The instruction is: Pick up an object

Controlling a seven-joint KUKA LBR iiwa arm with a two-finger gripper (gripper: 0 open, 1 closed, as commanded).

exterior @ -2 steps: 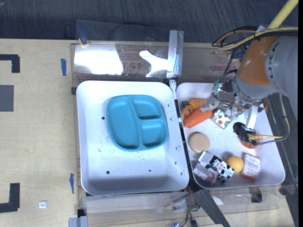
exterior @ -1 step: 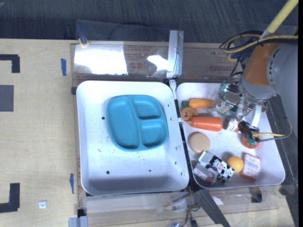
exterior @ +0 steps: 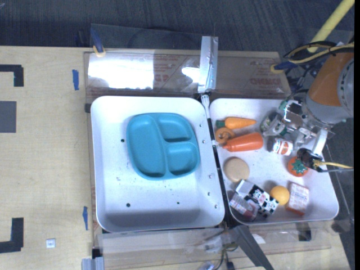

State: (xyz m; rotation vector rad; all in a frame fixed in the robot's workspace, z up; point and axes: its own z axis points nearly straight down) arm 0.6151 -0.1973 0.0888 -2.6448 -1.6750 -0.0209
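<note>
The arm [exterior: 332,89] is grey, a rounded casing with a broad orange band [exterior: 327,82] above the wrist. Below the band sits a silver-grey metal block with small dark fittings, boxy and angular. The claw [exterior: 279,129] is made of pale metal parts with dark edges. A thin yellow cable [exterior: 337,165] runs from the wrist block toward three o'clock.

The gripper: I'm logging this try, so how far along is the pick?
Done: the arm has reached over the right bin, and the gripper sits low among the items near a small red-and-white can. In hand: nothing visibly lifted. Left: grasp and raise an item; the carrot and others lie in the bin.
</note>
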